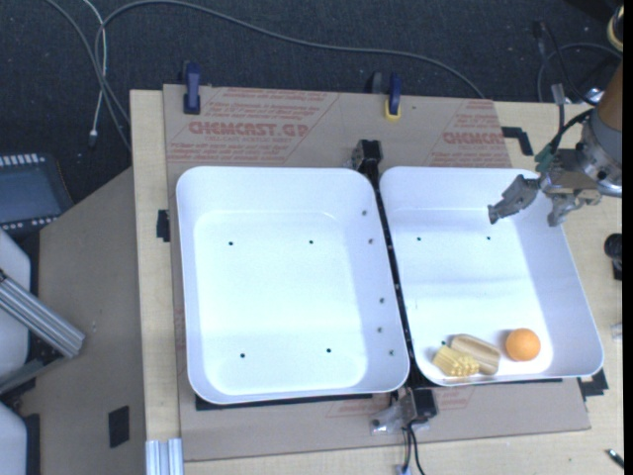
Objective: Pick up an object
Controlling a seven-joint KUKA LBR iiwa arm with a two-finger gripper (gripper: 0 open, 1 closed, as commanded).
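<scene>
Your bench board (326,117) carries red printing along its far edge, reading roughly "CHEMCAST GP" at the far left and repeated, partly hidden, at the far right; the smaller lines cannot be read. Two clamps, one blue (192,85) and one blue-and-yellow (393,95), grip that far edge. Your claw (534,204) hangs over the far right corner of the right bin (465,265), fingers spread apart, nothing between them, touching no object. Near that bin's front edge you have an orange ball (522,344), and just left of it a tan roll (477,348) touching a yellow corn-like piece (455,363). The left bin (287,285) sits alongside.
</scene>
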